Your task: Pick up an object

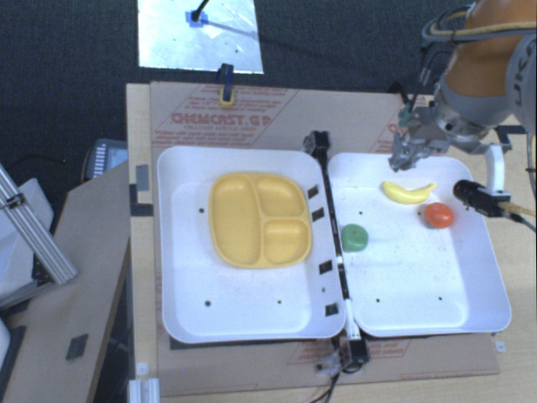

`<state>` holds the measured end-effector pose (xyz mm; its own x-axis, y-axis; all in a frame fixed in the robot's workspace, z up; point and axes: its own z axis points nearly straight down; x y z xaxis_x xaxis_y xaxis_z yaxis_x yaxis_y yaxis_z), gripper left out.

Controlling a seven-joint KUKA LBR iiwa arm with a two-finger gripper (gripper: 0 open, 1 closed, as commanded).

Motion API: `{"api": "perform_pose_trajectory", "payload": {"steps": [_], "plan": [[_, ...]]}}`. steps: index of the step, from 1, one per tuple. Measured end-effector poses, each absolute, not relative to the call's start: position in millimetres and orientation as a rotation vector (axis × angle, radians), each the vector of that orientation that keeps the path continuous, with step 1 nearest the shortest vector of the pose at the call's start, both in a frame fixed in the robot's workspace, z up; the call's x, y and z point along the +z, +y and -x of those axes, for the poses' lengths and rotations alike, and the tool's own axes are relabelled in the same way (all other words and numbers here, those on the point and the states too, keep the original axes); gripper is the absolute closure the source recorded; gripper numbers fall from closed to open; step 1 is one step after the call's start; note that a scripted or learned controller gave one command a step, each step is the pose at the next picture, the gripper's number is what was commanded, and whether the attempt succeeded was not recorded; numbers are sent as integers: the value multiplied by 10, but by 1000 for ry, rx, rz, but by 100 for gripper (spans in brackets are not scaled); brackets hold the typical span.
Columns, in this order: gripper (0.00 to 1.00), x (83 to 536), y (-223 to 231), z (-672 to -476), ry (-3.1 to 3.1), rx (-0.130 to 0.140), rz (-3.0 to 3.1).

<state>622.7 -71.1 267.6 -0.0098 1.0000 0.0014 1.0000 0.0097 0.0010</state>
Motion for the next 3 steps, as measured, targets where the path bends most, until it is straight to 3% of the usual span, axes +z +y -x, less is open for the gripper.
{"api": "perform_pose_trajectory", "payload": {"steps": [3], "plan": [[100,2335,864,-5995,-2231,-2,2210]]}}
